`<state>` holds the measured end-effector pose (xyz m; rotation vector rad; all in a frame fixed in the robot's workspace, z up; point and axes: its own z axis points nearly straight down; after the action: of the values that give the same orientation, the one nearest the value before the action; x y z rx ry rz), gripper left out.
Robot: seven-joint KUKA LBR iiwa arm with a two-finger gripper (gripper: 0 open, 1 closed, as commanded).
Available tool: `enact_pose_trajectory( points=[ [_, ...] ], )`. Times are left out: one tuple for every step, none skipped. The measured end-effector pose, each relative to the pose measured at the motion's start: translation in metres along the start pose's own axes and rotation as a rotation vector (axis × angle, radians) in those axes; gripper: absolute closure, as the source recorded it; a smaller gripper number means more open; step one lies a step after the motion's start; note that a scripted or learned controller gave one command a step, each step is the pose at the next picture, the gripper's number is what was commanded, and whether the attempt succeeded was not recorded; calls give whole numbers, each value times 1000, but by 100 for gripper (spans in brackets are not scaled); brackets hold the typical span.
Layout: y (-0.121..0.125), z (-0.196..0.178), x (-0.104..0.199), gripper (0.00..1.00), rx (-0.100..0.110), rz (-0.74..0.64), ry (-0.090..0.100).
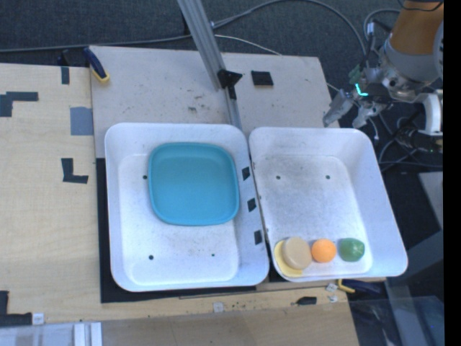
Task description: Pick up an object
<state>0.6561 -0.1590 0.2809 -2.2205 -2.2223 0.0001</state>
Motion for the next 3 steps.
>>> enact_pose_trajectory(
  points=[
    [0, 0, 0, 0, 0, 0, 0],
    [-2, 43, 3, 0, 4, 0, 0],
    [-3, 106, 0, 0, 6, 0, 1]
  ],
)
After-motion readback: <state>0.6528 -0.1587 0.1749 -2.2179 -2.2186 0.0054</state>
